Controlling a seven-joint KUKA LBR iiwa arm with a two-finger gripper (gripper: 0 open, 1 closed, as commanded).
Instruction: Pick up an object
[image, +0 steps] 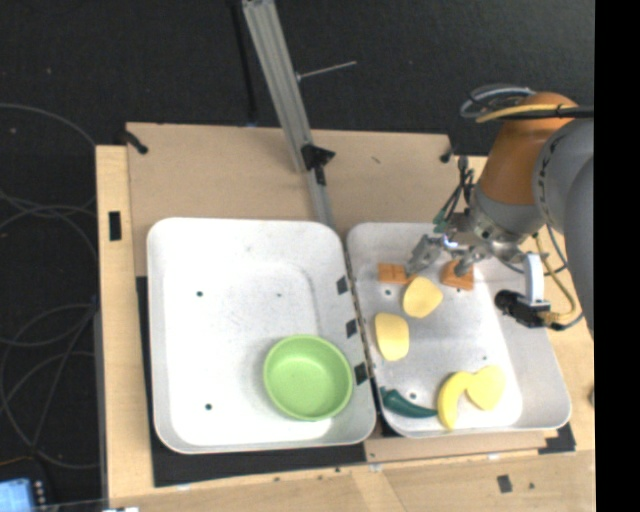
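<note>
My gripper (443, 258) hangs over the back of the right bin (520, 350), its fingers spread and nothing between them. An orange block (391, 273) lies just to its left, and a second orange block (460, 281) sits right under the right finger. A yellow piece (421, 297) rests just in front of the gripper. Further forward lie another yellow piece (392, 337), a yellow banana (451, 399), a yellow slice (487, 387) and a dark green item (404, 403) by the front wall.
The left bin (220, 290) holds a green bowl (308, 376) near its front right corner. A metal pole (290, 110) slants up from between the bins. Cables and a black part (520, 305) hang beside the arm on the right.
</note>
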